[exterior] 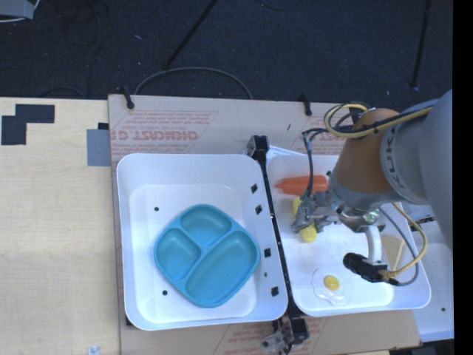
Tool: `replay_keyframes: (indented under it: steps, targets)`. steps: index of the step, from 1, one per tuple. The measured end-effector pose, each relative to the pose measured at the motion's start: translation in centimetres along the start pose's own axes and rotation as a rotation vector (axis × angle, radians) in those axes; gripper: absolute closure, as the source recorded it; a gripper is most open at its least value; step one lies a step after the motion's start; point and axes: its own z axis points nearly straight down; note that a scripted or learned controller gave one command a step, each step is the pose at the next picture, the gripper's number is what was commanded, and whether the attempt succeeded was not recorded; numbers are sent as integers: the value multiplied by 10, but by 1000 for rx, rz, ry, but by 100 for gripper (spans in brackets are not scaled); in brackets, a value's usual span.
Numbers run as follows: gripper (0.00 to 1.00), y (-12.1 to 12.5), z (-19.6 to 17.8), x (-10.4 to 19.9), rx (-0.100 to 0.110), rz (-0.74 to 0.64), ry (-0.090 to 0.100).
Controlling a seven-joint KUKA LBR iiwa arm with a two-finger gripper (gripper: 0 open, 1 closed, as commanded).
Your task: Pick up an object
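Observation:
My gripper (pixel 306 220) reaches down into the right bin (pixel 414 296), near its left wall. A small yellow object (pixel 308 234) lies right at the gripper's tip, partly covered by it. I cannot tell whether it is held. An orange carrot-shaped piece (pixel 299 185) lies just behind the gripper, toward the bin's far side. A white fried-egg toy with a yellow yolk (pixel 329 283) rests on the bin floor near the front edge. The arm's grey and orange wrist hides the middle and far right of this bin.
The left bin (pixel 137 198) holds a blue divided plate (pixel 206 254) lying flat in its middle. A black divider strip (pixel 267 220) runs between the two bins. Cardboard lines the bench under both bins.

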Motion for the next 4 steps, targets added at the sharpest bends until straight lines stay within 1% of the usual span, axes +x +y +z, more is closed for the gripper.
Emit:
replay_keyframes:
  steps: [1, 2, 3, 4]
  targets:
    - [100, 0, -43, -5, -5, 1, -1]
    - [100, 5, -94, -15, -7, 1, -1]
    - [100, -1, -151, -24, -8, 3, -2]
    - [100, 2, -150, 18, -3, -9, 0]
